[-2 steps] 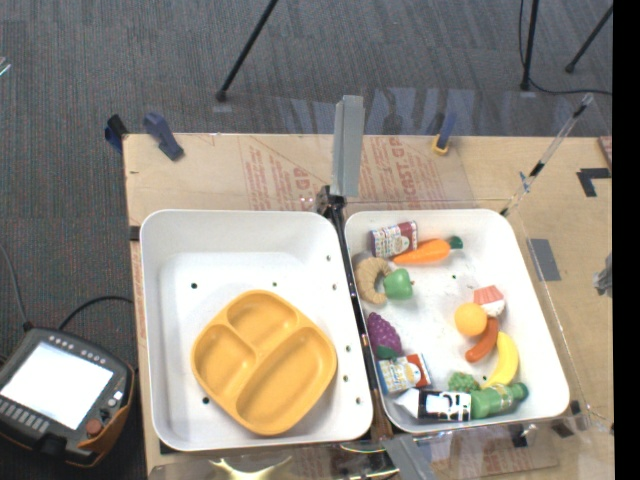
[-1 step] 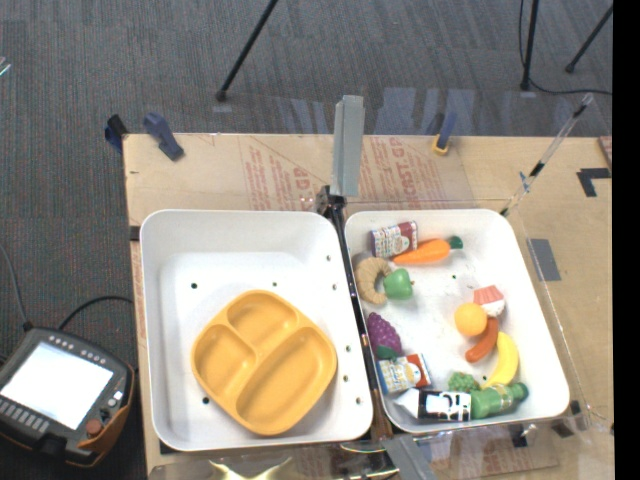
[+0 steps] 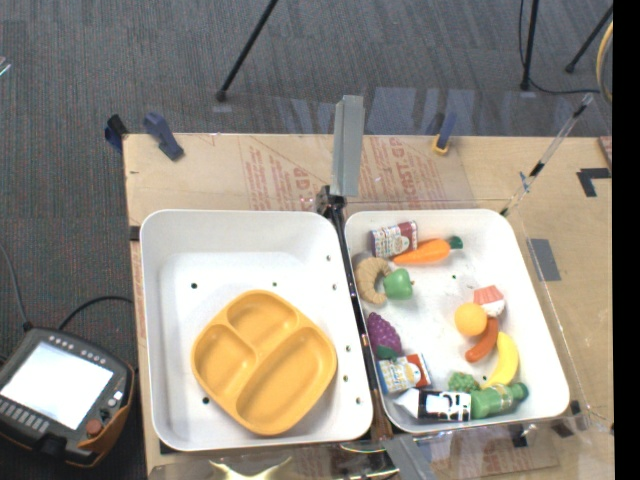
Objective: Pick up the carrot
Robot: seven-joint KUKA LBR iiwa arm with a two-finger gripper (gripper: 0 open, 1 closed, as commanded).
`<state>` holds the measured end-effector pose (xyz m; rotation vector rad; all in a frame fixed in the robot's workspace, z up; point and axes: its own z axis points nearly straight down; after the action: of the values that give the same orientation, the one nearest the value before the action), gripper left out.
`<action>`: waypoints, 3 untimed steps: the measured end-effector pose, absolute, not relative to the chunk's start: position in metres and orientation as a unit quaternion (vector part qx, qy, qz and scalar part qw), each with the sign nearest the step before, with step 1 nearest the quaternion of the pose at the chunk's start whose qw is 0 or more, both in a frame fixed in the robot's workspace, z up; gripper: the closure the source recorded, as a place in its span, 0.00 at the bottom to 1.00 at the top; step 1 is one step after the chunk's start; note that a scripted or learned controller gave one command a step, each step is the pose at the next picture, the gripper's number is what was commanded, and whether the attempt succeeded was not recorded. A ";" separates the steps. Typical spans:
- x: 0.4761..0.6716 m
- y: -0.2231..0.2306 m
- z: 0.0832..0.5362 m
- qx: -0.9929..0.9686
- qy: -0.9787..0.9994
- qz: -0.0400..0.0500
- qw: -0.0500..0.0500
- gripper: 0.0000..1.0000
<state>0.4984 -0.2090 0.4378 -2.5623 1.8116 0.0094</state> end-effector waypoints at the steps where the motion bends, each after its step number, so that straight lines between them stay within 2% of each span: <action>1: 0.499 -0.209 0.447 -0.815 0.580 0.005 0.004 1.00; 2: 0.500 -0.209 0.455 -0.813 0.582 0.007 0.006 1.00; 3: 0.478 -0.189 0.330 -0.884 0.468 0.005 0.001 1.00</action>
<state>0.4780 -0.1894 0.3301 -2.7735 1.4698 0.0172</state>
